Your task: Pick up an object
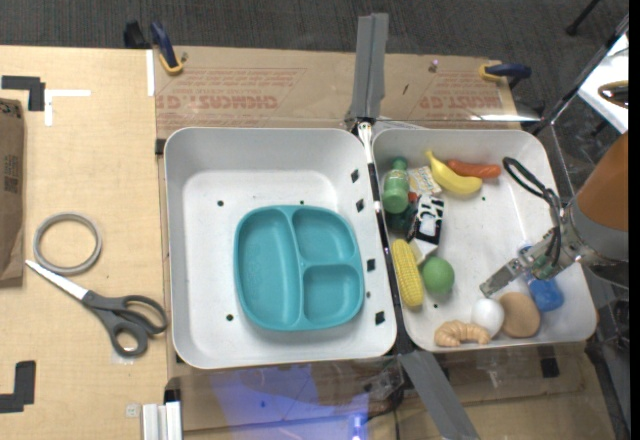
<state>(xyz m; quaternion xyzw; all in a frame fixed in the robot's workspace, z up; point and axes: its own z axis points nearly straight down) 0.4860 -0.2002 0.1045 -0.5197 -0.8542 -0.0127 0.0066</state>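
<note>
Reaching into right bin [560, 178], gripper [500, 280] hangs over blue toy [547, 295]; arm cut off at edge; fingers' state unclear.

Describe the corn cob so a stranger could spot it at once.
Look in the right bin, along its left wall. The corn cob lies there lengthwise, just below the black-and-white item and touching the green ball. It is the yellow piece with a straight, bumpy body, unlike the smooth curved banana.

The arm [610, 198] reaches in from the right, its wrist angled down and leftward
</note>
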